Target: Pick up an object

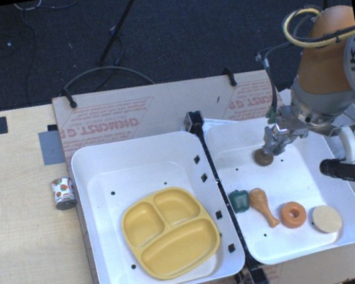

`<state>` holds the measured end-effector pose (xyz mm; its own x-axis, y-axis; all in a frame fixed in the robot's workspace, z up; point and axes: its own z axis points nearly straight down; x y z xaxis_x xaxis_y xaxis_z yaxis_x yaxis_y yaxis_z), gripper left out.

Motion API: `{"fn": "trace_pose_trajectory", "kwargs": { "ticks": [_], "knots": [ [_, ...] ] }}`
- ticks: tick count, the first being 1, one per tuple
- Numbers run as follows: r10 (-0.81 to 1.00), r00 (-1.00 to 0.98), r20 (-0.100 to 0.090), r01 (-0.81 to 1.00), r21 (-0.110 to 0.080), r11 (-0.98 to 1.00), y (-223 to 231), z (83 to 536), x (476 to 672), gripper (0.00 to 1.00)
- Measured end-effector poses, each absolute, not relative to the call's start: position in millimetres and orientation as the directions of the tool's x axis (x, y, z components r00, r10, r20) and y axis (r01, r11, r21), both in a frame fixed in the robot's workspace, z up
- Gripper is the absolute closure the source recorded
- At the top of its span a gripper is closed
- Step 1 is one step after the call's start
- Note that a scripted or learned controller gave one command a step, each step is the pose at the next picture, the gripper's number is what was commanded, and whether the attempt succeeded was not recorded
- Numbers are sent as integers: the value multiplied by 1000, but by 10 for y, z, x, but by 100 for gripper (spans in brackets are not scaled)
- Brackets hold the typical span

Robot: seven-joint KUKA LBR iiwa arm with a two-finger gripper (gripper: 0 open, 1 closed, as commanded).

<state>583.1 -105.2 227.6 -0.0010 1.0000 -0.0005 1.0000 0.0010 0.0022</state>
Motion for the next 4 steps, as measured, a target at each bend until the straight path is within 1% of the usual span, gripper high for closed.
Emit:
{"fn": "trace_pose_trajectory", "kwargs": {
  "ticks": [1, 2, 4],
  "knots": [
    [1000, -4, 2, 1000, -3, 4, -510, 2171, 5866, 100],
    [1000, -5, 2, 1000, -2, 5, 58, 2291, 5926, 100],
    [1000, -5, 2, 1000, -2, 5, 991, 2365, 5979, 100]
  ]
}}
